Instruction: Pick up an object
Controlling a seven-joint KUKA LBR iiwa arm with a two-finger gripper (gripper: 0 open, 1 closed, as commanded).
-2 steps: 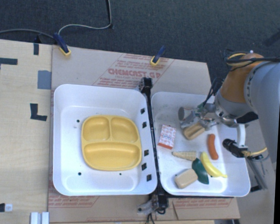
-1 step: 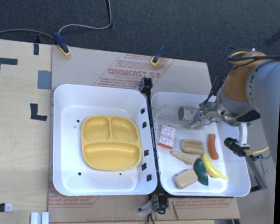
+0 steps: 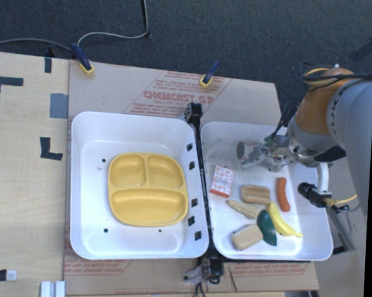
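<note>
The right bin (image 3: 306,246) holds several small items: a red-and-white packet (image 3: 222,181), a tan block (image 3: 255,194), a pale corn cob (image 3: 243,209), a red sausage (image 3: 283,194), a yellow banana (image 3: 284,223), a dark green piece (image 3: 267,227) and a beige block (image 3: 246,237). My gripper (image 3: 250,153) hangs over the upper part of this bin, above the tan block and right of the packet. Its metal fingers (image 3: 243,148) point left and appear spread, with nothing between them.
The left bin (image 3: 83,188) holds a yellow divided plate (image 3: 148,189). A black clip strip (image 3: 197,177) runs along the seam between the bins. The grey arm with its orange band (image 3: 314,108) reaches in at the right edge. Yellow clamps (image 3: 83,60) hold the cardboard at the back.
</note>
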